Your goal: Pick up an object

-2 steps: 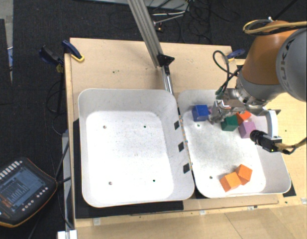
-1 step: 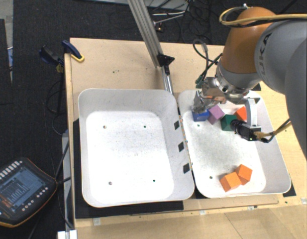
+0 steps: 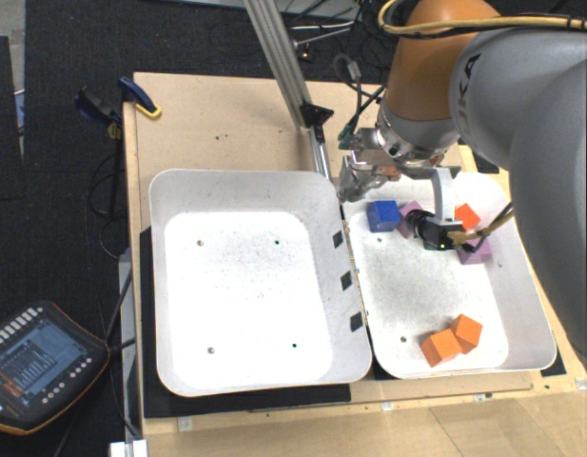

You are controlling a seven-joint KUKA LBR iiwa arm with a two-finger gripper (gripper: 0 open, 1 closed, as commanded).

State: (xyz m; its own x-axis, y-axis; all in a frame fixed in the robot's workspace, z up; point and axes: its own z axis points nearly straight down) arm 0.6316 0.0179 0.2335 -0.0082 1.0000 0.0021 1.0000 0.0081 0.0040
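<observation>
Nearest the camera, at the bench's (image 3: 226, 127) left corner, a pendant (image 3: 41, 365) lies off the board with its screen up. The left bin (image 3: 236, 284) and the right bin (image 3: 407, 288) sit side by side, their inner rims touching.

All the loose things are in the right bin. In its near part lies the orange pair (image 3: 453, 339) — two blocks touching, set in a line that runs from near-left to far-right, the near one the bigger. They are well apart from everything else.

In the far part of that bin sits the blue block (image 3: 382, 216), flat on the floor close to the bin's left wall. It is nearly square from above, so no long axis can be told; its edges are turned slightly off the bin's walls. Just to its right a purple piece (image 3: 410, 208) peeks out. Further right an orange cube (image 3: 467, 217) and, just nearer than it, a purple slab (image 3: 477, 250) lie by the right wall, partly hidden by the robot.

The gripper (image 3: 355, 187) points down over the bin's far-left corner, just left of the blue block and beyond it — whether it is apart or together cannot be told. The arm (image 3: 526, 93) comes in from the right, its orange band (image 3: 436, 31) above the wrist.

Beyond, a metal strut (image 3: 274, 41) slants across the bench's far edge, and a clamp (image 3: 131, 98) grips the far-left corner.
</observation>
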